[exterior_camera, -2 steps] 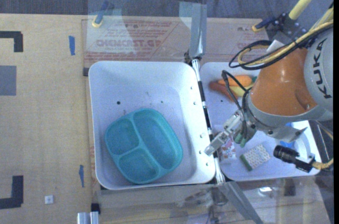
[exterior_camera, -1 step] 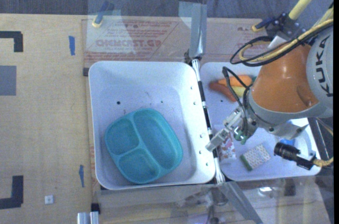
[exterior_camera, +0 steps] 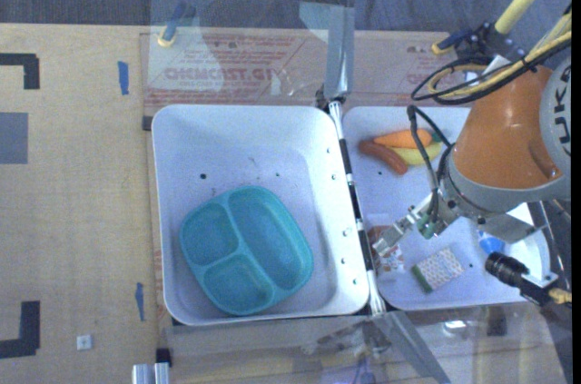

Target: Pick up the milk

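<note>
Two white bins sit side by side on the tabletop (exterior_camera: 73, 219), the left bin (exterior_camera: 172, 146) holding a teal divided plate (exterior_camera: 245, 249). Over the right bin (exterior_camera: 399, 296) the gripper (exterior_camera: 392, 239) hangs open just above a small patterned carton, seemingly the milk (exterior_camera: 392, 259), near that bin's left wall, with an orange item (exterior_camera: 395, 148) and a checkered packet (exterior_camera: 438, 269) nearby

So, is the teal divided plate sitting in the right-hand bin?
No, the teal divided plate lies in the left bin, while the arm works over the right bin.

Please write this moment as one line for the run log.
arm: over right bin | gripper: low, near left wall, fingers unclear | milk: not identified | left bin: teal tray
</note>
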